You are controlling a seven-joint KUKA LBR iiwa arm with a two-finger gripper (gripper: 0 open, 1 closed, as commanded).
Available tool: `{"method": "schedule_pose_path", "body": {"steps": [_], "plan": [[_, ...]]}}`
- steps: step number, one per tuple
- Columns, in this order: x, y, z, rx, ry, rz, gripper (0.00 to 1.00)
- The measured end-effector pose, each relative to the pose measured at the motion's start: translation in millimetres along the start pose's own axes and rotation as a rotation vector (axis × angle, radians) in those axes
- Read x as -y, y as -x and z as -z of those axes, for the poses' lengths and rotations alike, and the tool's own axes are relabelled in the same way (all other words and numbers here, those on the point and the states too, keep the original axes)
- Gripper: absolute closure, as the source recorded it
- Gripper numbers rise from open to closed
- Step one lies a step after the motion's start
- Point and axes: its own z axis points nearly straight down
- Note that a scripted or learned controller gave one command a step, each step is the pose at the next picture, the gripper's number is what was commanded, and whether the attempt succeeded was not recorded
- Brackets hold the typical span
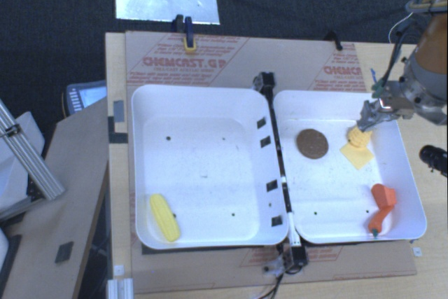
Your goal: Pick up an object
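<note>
The bench point(231, 59) carries two white bins side by side. The left bin point(203, 108) has a yellow corn cob point(164, 217) lying near its front left corner. The right bin point(329, 220) has the rest: a round brown patty point(311, 143) toward its middle, a flat pale yellow cheese slice point(358, 156) by the far right wall, and an orange carrot point(381, 206) in the front right corner.

The arm point(427, 73) reaches in from the right, and its pincer point(369, 117) sits low over the back right part of the right bin. Just under its tip is a small, lumpy yellow piece point(359, 137), touching or overlapping the back edge of the cheese slice. That looks like the thing being gone for.

As for progress, I'd say the reach is made but the pick is not proven. The yellow piece seems to lie at the bin floor, right at the tip, and I can't make out whether it sits between the fingers or merely below them. Whether the pincer is apart or together, I cannot tell from here; it is too small and dark against the bin wall. What's left, by my reckoning, is a sure grip and the lift clear of the bin.

The piece itself is bright yellow, smaller than the slice, with a ridged or knobbly look.
</note>
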Motion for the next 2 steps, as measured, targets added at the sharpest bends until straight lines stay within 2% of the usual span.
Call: {"method": "schedule_pose_path", "body": {"steps": [1,2], "plan": [[29.6,-42.0,34.5,-0.001,0.000,0.002,1.00],[30.0,-93.6,72.1,-0.001,0.002,0.004,1.00]]}}
